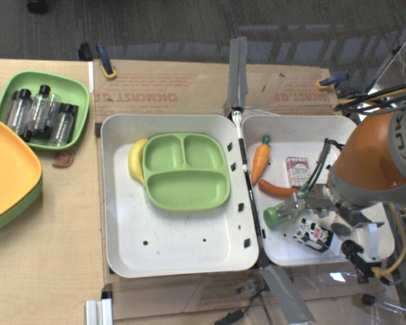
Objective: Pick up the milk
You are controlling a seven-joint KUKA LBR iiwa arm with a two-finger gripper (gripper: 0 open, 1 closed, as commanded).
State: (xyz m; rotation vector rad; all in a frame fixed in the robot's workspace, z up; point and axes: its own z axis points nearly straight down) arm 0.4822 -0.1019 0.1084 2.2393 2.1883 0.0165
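1. Bins: two shallow white bins sit side by side on the surface, the left bin (121,249) beside the right bin (284,252).
2. Left bin: a green divided plate (186,170) with three compartments lies in its upper half, overlapping a yellow item (136,160) at its left edge; what that item is cannot be told.
3. Right bin: a toy carrot (259,160) stands near the upper left, an orange-red sausage-shaped piece (277,189) lies just below it, and a small pale card with red print (297,170) rests just beside them.
4. Milk: a small dark-and-white carton (314,234), apparently the milk, lies flat toward the bin's lower middle, just below the arm's wrist.
5. Hand: the hand (304,205) hangs low over the right bin, next to a green rounded object (277,215); whether its fingers are apart or together cannot be told.
6. Arm: the grey arm with its orange band (372,158) covers the bin's right side.
7. Surface, far left: a green tray (74,93) holds several dark-capped bottles (40,117), above a stack of orange plates (9,181).
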